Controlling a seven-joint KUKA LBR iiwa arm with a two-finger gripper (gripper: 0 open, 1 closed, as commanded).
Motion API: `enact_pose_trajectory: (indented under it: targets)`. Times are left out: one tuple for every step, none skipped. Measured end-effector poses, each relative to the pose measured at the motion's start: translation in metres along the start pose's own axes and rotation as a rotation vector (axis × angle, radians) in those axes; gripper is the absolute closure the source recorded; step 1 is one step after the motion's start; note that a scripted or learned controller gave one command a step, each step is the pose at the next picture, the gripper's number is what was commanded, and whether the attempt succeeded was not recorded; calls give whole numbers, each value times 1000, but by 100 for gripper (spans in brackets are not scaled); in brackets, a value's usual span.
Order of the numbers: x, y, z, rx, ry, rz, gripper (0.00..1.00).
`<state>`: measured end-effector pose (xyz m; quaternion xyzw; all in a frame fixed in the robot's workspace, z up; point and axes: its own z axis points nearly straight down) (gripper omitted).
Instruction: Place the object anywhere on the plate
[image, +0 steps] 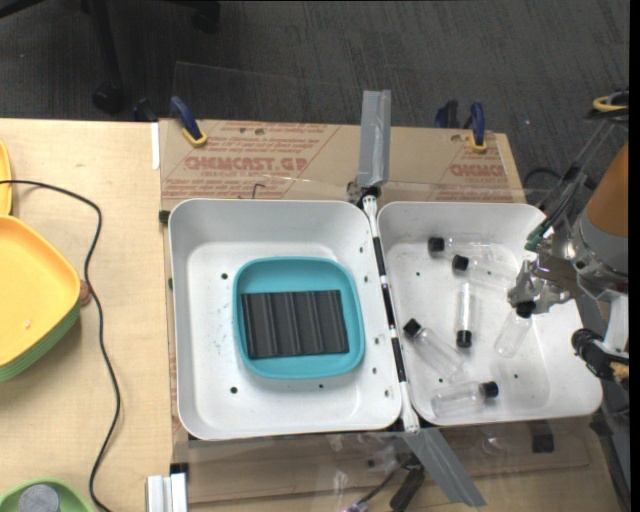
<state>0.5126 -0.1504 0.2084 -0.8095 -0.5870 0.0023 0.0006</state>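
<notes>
A teal square plate with a dark ribbed middle lies in the left bin. Several clear vials with black caps lie scattered in the right bin: one near the middle, one by the divider, one at the front. My gripper hovers at the right bin's right side, directly over a clear vial. Whether it touches that vial is unclear.
Two more vials lie at the back of the right bin. A metal divider bar separates the bins. Yellow and green dishes and a black cable sit on the wooden bench at left.
</notes>
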Motion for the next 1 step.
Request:
enact_pose_trajectory:
  targets:
    - [0, 0, 0, 0, 0, 0, 0]
